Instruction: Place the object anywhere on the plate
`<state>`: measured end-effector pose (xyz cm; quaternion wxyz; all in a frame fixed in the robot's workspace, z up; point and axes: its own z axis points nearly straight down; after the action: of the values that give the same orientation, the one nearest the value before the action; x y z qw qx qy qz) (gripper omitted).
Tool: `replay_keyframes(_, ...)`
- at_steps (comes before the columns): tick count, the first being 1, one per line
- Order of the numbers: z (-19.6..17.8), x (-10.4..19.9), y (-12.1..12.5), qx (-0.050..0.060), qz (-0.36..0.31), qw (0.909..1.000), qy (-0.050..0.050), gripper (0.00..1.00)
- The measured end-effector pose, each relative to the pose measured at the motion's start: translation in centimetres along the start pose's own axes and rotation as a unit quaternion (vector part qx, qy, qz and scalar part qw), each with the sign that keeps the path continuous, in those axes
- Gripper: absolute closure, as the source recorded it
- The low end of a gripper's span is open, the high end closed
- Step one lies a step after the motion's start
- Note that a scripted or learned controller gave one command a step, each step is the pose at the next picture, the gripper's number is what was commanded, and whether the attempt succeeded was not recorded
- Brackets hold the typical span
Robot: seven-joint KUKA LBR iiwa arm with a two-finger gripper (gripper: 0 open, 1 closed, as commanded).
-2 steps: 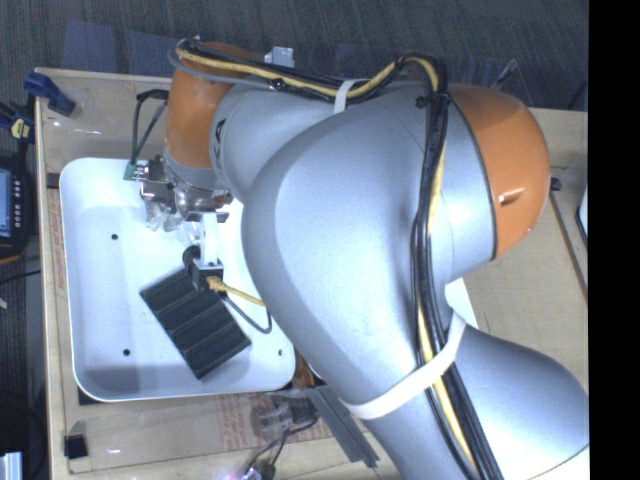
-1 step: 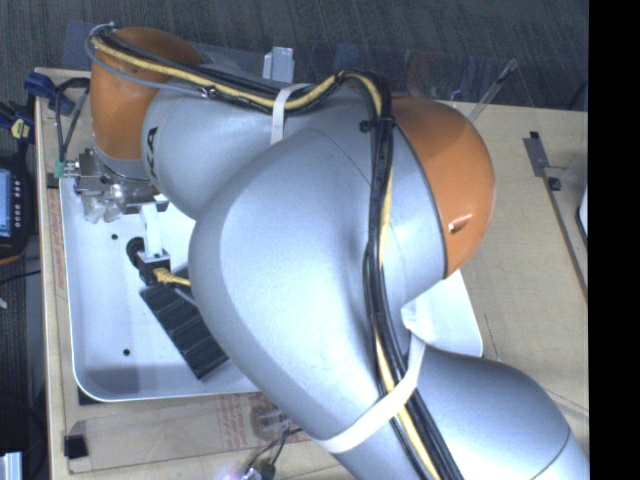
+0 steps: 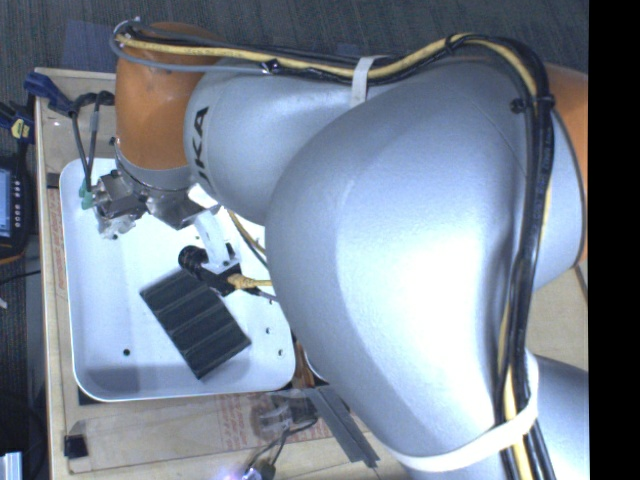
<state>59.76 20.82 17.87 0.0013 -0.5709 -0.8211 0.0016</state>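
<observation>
Left edge of the surface [image 3: 45,268]: blue clips [image 3: 38,86] and cables; next, the white bin [image 3: 100,348], its floor lit and bare along the left wall; my wrist head [image 3: 120,203] hangs over the bin's upper left corner, below my orange band [image 3: 150,108]; a dark ribbed slab [image 3: 195,323] lies flat and askew on the bin floor, nearer the front wall, just beside a black knob [image 3: 191,259] and white bracket [image 3: 215,238] under my wrist; my grey arm [image 3: 430,268] covers everything to the right; I cannot tell how my jaws stand.
</observation>
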Motion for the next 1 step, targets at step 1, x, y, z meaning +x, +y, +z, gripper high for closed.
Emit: replay_keyframes(1,6.32,-3.22,1.45,0.002,0.056,0.9985,0.000,1.00)
